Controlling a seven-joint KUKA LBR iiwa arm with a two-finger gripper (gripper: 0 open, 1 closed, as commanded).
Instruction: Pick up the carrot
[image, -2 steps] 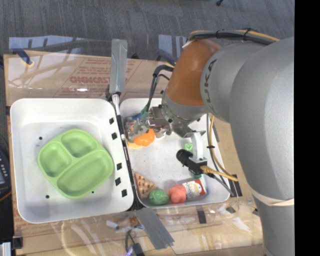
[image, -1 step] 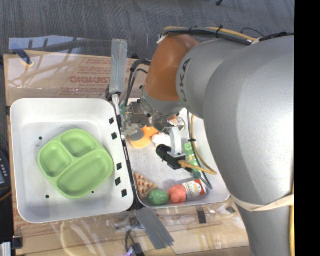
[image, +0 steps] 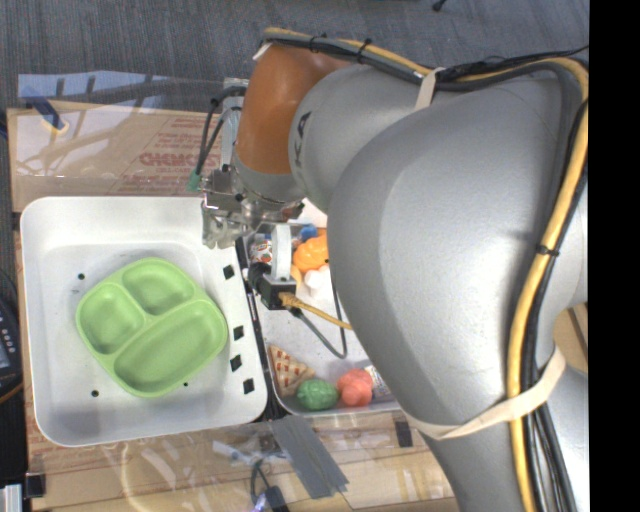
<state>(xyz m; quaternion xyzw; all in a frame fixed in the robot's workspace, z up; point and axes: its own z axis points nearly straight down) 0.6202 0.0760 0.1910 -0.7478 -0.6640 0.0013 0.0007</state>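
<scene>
An orange piece (image: 311, 252), which looks like the carrot, lies in the right bin (image: 300, 405) near its far end, mostly hidden by the arm. My gripper (image: 243, 228) hangs over the wall between the two bins, just left of the orange piece. The grey arm covers most of the right bin.
A green divided plate (image: 150, 325) sits in the left bin (image: 60, 230). At the near end of the right bin lie a pizza-like wedge (image: 287, 368), a green lump (image: 317, 394) and a reddish ball (image: 355, 387). Something white (image: 318, 283) peeks out beside the orange piece.
</scene>
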